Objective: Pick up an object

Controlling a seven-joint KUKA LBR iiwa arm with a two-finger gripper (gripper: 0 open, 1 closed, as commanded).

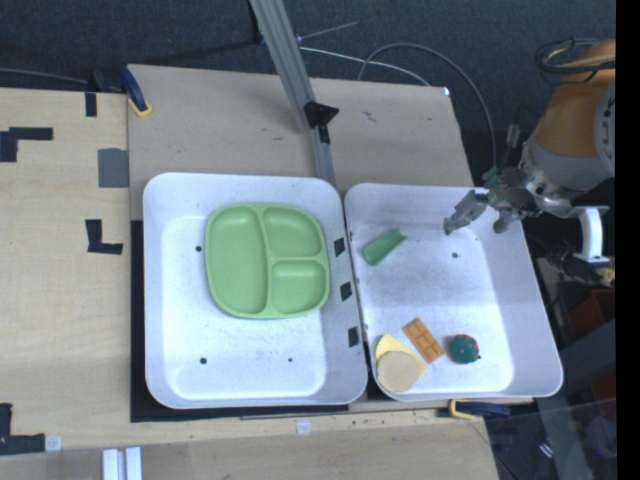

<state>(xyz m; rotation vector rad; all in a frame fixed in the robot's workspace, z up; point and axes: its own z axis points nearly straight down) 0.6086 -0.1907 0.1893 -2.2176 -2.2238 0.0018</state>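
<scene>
The gripper (482, 215) is seen spread apart, empty, at the right bin's (520, 298) upper edge. A miss is risked: the green block (382, 246) lies well left.

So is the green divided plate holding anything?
Empty: the green divided plate lies flat in the left bin, all three compartments bare.

I am seeing a green divided plate (267, 260) lying flat in the left bin (175, 298), toward its twelve o'clock half. A grey metal pole (287, 53) is slanting in from twelve o'clock, ending at the bins' shared edge. Thin cables (420, 53) are trailing across the wooden bench (60, 268) toward one o'clock.
</scene>
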